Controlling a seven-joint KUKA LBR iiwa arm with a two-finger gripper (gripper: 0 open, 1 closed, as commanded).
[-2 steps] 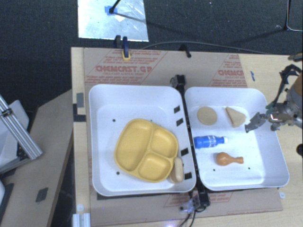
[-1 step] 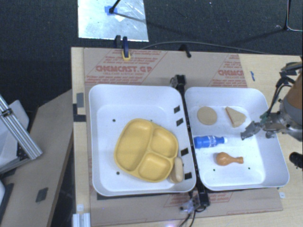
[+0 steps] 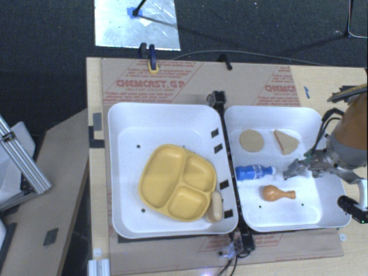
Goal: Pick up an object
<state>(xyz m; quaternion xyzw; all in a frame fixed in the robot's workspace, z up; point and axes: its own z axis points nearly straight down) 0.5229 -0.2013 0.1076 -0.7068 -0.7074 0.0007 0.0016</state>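
The gripper (image 3: 293, 170), its state impossible to tell, sits at three o'clock of the small blue-and-white plastic bottle (image 3: 253, 172): likely light, stiff, slippery; grasp across its middle.

bins (image 3: 172, 117): smooth glossy white plastic | yellow tray (image 3: 178, 181), 9 o'clock bin: matt plastic | bench board (image 3: 253, 82): printed brown cardboard | sheet (image 3: 137, 16), 12 o'clock: shiny crinkled foil | floor (image 3: 46, 45): dark rough carpet

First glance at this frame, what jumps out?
The yellow divided tray dominates the left bin, with a small beige piece at its lower right edge. In the right bin, the gripper hangs beside a blue bottle, above an orange drumstick-shaped toy.
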